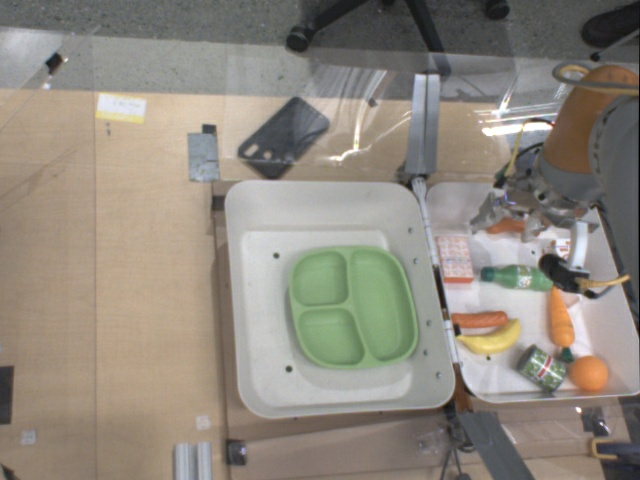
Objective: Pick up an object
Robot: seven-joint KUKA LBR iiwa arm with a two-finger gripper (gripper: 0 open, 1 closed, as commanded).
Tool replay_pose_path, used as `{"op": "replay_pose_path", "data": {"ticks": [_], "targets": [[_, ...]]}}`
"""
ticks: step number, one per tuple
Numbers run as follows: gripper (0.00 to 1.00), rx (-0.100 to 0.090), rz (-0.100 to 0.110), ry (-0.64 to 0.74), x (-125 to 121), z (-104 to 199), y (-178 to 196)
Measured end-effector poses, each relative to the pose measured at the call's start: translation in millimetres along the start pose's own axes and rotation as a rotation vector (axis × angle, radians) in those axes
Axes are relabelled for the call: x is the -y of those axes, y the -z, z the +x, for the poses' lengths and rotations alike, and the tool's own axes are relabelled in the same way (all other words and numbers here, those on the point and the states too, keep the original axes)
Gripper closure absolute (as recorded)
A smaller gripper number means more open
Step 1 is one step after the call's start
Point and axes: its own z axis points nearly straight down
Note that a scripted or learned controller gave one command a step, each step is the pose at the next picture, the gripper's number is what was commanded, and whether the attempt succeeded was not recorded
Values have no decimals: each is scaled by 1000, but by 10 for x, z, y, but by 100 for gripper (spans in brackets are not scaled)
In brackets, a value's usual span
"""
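The arm reaches in from the right, its orange band (pixel 580 128) over the right bin (pixel 450 200). My gripper (pixel 518 216) hangs low over the far part of that bin, just above a small orange-red item (pixel 506 227) that it partly hides. Nearer lie a red-and-white box (pixel 455 258), a green bottle (pixel 520 278), a carrot (pixel 559 319), a sausage (pixel 480 320), a banana (pixel 490 341), a green can (pixel 543 368) and an orange (pixel 590 373).
The left bin (pixel 250 268) holds a green divided plate (pixel 352 306). A metal post (pixel 424 128) stands at the far end between the bins. A dark phone-like slab (pixel 284 136) and a grey tag (pixel 203 155) lie on the bench behind the left bin.
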Motion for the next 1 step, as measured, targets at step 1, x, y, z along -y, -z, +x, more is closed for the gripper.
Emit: {"op": "replay_pose_path", "data": {"ticks": [1], "targets": [[100,2,-6,7,-20,0,129]]}}
